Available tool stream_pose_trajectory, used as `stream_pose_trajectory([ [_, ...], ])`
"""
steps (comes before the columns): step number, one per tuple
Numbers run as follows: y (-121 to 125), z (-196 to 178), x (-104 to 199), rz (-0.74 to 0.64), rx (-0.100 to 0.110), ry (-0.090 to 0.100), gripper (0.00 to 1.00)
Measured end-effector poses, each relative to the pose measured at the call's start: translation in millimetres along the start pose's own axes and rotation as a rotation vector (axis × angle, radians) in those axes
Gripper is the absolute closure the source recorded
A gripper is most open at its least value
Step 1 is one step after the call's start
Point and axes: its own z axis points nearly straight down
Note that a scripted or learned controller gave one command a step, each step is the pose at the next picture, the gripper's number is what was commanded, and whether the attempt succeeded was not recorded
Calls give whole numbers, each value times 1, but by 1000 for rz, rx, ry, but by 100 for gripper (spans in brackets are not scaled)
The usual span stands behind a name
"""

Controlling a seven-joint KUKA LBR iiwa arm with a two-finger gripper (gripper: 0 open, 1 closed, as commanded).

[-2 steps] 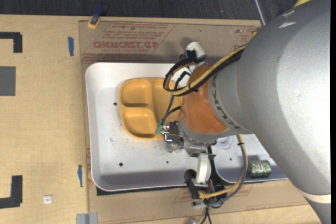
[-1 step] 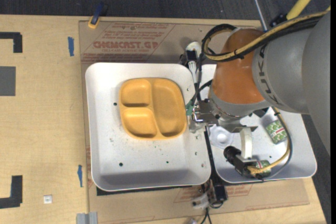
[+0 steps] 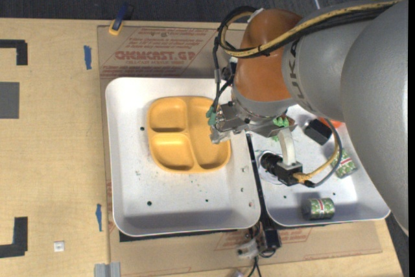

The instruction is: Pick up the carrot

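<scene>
The gripper [image 3: 218,131] hangs low over the right rim of a yellow divided plate [image 3: 172,133] in the left bin [image 3: 130,159]. Nothing shows between plate and gripper. In the right bin [image 3: 363,201], a small orange-red sliver [image 3: 339,126] peeks out from under the grey arm. It could be the carrot, but most of it is hidden. The arm's orange band and wrist cover much of that bin's upper part.
The right bin also holds a green can [image 3: 320,207] lying on its side near the front, a green-and-white packet [image 3: 346,166] and a small black object [image 3: 318,131]. A ridge [image 3: 254,172] separates the bins. The bins sit on cardboard [image 3: 155,52].
</scene>
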Motion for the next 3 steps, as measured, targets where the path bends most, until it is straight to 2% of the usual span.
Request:
stream_pose_trajectory([
  [1,-25,-69,-25,148,1,0,100],
  [2,-76,0,-10,437,7,1,100],
  [3,-67,-61,-52,390,2,0,100],
])
